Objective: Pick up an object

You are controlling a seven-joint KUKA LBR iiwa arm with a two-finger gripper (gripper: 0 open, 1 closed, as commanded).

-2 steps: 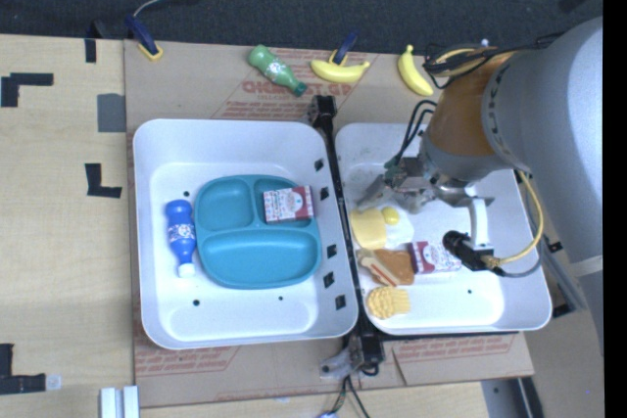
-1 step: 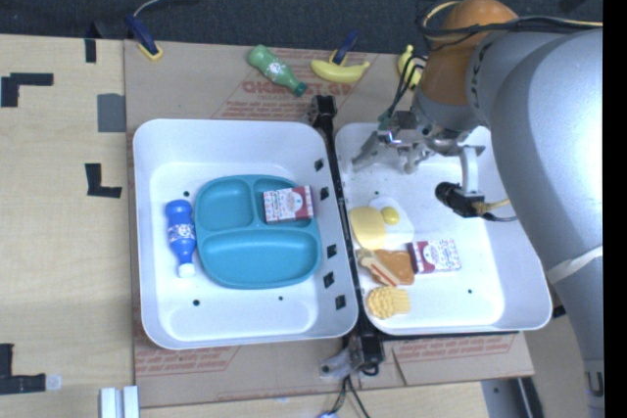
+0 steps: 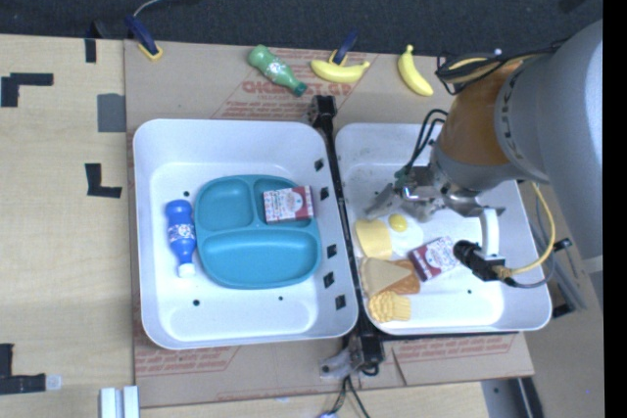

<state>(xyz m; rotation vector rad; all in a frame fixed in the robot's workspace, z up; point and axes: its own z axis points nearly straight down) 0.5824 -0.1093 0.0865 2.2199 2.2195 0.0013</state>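
My gripper is down in the right bin, near its left wall, with the fingers spread and nothing between them. Just below it lies a pale yellow slab with a yellow dome. A red and white packet lies to the lower right of the gripper. An orange wedge and a yellow corn piece lie at the bin's front left. The arm's orange wrist hides part of the bin's back.
The left bin holds a blue divided tray with a red carton on it, and a blue bottle beside it. Behind the bins lie a green bottle and two bananas.
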